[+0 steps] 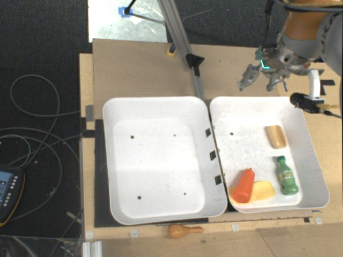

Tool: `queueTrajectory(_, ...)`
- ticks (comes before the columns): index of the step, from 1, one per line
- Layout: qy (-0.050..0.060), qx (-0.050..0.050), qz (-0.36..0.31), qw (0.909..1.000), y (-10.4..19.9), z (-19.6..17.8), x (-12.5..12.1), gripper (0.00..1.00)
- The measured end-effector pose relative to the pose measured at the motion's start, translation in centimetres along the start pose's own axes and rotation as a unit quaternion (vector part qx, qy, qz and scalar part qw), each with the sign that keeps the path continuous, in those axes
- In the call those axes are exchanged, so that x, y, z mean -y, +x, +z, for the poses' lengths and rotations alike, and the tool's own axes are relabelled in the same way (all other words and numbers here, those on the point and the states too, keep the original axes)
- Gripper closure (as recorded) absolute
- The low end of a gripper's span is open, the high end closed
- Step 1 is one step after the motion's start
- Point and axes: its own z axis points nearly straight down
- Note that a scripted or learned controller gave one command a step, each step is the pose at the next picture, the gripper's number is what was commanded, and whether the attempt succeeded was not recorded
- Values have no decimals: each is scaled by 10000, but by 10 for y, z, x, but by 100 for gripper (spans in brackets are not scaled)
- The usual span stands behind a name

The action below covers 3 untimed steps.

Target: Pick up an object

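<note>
Arm (pixel 313 15) cut off by top right edges.

Arm (pixel 313 20): rounded casing with a broad orange band above the wrist, pale grey shell to its right, black cables looping beside it at the upper left. Wrist: grey metal collar carrying a small teal-lit marking. Tool (pixel 263 80): grey metal, two fingers (pixel 247 80) with angular linkages; a white bracket with a black cylindrical fitting is mounted alongside.
</note>
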Motion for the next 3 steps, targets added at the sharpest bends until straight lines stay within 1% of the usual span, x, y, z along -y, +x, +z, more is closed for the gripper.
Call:
queueTrajectory(1,15,0,20,10000,0,41,2,0)
queueTrajectory(2,19,-4,3,10000,7,86,1,0)
queueTrajectory(3,19,0,22,10000,1,131,-3,0)
